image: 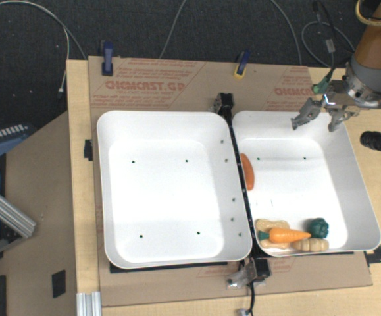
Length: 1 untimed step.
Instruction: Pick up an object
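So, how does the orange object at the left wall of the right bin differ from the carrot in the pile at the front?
The orange object is one plain colour and lies alone against the right bin's left wall, pointing front to back. The carrot has a green end, lies crosswise, and rests among other toys in the front corner. The carrot also tapers to a point, while the orange object looks rounded. Both are orange, elongated and lie in the same bin.

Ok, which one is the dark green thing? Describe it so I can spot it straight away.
Look in the right-hand bin, at its near edge, where a small cluster of toys lies. The dark green piece sits at the right end of that cluster, beside the orange carrot; it is the only green, rounded lump among orange and tan pieces.
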Tool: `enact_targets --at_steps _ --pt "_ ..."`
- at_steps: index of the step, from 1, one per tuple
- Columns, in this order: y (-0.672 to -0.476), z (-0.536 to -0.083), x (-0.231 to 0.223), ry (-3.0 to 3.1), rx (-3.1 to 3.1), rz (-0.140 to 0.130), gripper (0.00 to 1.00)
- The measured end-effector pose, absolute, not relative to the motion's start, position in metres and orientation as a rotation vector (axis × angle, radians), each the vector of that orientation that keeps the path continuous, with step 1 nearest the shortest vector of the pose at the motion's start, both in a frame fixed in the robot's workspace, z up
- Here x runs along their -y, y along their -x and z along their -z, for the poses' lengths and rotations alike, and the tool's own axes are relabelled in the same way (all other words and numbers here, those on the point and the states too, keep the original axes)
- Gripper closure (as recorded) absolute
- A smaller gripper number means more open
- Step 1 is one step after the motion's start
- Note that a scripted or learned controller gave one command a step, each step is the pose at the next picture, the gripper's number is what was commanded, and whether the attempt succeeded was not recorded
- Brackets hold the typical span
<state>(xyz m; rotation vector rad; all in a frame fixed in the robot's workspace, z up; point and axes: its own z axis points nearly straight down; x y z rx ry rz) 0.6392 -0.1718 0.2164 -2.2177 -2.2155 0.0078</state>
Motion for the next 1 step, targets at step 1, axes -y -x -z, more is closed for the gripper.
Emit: enact_targets --at_steps 1 --pt "-0.6411 -0.2217 0.1715 2.222 2.222 0.001 0.00"
